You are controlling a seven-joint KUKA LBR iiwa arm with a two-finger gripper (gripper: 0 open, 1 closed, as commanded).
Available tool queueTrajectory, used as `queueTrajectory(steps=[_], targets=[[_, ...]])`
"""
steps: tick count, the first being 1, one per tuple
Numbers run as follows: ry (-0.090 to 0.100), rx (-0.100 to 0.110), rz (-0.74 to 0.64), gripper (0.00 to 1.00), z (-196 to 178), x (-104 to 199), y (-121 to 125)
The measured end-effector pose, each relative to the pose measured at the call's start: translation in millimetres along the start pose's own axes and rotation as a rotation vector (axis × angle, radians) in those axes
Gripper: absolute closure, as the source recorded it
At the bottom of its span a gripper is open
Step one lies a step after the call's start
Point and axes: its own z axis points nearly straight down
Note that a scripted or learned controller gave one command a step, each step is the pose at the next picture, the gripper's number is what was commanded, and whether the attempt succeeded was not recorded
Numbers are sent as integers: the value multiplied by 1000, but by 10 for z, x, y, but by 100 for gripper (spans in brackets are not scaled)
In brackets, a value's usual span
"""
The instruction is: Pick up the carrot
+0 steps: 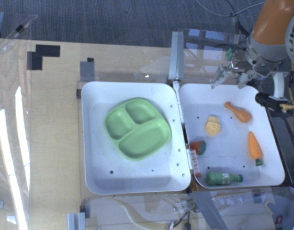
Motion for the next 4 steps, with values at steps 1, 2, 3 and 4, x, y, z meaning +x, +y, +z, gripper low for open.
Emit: queueTrajectory(steps=[1,2,3,4], targets=[[0,1,100,0,389,-435,-681],[1,2,404,0,1192,-1005,-1099],[4,-37,664,0,1566,-1025,-1290],[3,-45,663,100,1446,-1028,-1260]])
